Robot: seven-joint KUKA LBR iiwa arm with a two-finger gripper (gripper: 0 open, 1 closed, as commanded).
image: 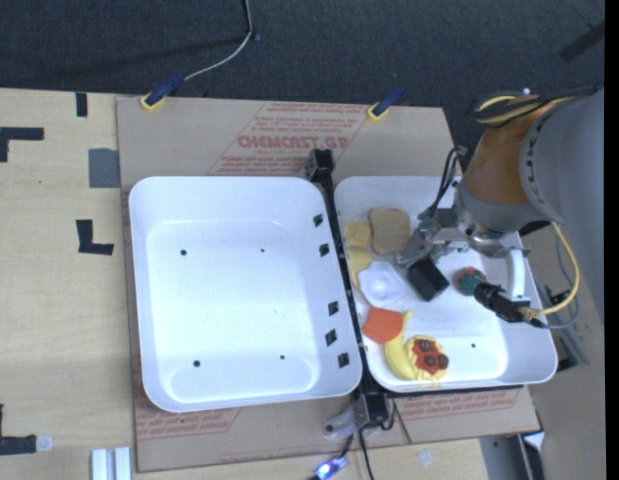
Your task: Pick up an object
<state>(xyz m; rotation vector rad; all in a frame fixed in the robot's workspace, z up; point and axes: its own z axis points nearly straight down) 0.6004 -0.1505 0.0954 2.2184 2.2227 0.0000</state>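
Two white bins sit side by side on the table (49, 268), and all the action is on the right. Left bin (229, 288): plain white floor, a few small dark dots, and that's your lot. Right bin (489, 353): a cluster of small objects packed against its left wall, next to the black divider where the bins meet.

Counting them off, top to bottom. One tan, bread-like piece (390, 229) at the top. One pale yellow piece (359, 234) touching its left side. One white rounded object (380, 284) below those, hard to separate from the white floor. One orange-red block (383, 323) just beneath it. One yellow banana-shaped piece (397, 358) curling under the block. One red item with yellow spots (427, 356) pressed against the banana's right side. Six in the cluster, then. One more small piece, green and red (471, 279), lies apart to the right, near the arm's cabling.

One arm reaches in from the right, its orange band (497, 163) above the bin's upper right corner. The tool (425, 276) is down over the middle of the right bin, just right of the white object and below the tan piece. Dark shape, awkward angle; whether it is apart or together I cannot tell, and nothing is visibly gripped in it.
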